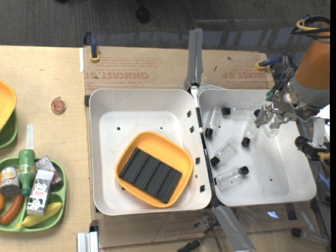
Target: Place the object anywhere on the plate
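The claw hangs over the far right part of the right bin; whether it is spread or closed cannot be told. Under and around it lie small clear vials with black caps, scattered across the bin's white floor. In the left bin sits a yellow plate, tilted, carrying a black ribbed slab, with bare floor behind it.
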Tool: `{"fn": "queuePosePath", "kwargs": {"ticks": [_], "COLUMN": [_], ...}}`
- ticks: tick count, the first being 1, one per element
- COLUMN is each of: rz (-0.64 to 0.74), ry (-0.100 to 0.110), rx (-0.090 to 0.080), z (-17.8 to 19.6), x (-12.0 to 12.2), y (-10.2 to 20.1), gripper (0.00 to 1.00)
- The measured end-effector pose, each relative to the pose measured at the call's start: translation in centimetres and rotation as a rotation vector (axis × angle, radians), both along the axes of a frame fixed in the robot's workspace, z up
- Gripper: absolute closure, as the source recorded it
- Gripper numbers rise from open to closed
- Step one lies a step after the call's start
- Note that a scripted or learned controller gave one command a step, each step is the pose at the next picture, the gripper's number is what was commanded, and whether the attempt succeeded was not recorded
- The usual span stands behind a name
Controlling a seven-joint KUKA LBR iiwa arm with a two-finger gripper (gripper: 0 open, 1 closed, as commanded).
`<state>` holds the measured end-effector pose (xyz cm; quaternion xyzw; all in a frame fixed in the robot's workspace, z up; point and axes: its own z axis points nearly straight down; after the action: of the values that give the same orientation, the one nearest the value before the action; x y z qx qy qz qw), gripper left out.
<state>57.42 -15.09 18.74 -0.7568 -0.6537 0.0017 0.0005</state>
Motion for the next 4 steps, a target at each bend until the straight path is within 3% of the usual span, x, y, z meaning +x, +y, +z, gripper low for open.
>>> {"fn": "queuePosePath", "kwargs": {"ticks": [1,2,3,4], "rz": [0.076,0.248,0.389,0.389], "ry": [0.0,0.001,0.002,0.001], "rx": [0.001,0.002,0.002,0.002], "z": [0.3,0.3,0.3,0.3], "x": [-2.5,-4.5,-9.0,-9.0], "y": [7.0,11.9,17.5,17.4], "gripper": [1.0,1.0,1.0,0.0]}}
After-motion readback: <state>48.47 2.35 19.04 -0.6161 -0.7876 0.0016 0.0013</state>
